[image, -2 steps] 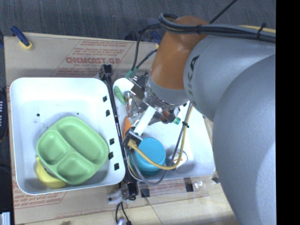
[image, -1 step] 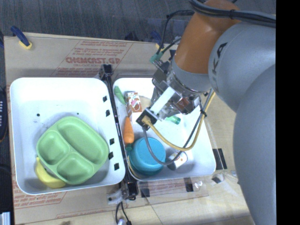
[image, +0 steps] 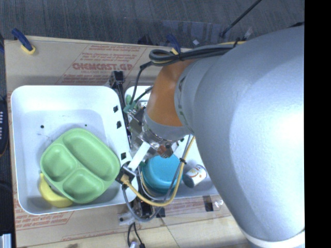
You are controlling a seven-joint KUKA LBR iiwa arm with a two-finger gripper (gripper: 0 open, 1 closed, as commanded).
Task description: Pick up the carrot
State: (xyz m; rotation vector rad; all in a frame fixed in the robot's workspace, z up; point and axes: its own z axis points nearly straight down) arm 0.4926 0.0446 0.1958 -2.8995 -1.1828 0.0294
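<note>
Inside the left bin (image: 31, 102), a green divided plate (image: 80, 164) is lying tilted over a yellow item (image: 51, 194) at the near corner. Across the divider, the right bin (image: 204, 192) is holding a blue cup (image: 161, 173) and a small can (image: 195, 175), with the grey arm (image: 243, 128) hanging over most of it. Both bins are sitting on a brown cardboard sheet (image: 93, 61). I cannot tell where the carrot is lying.
</note>
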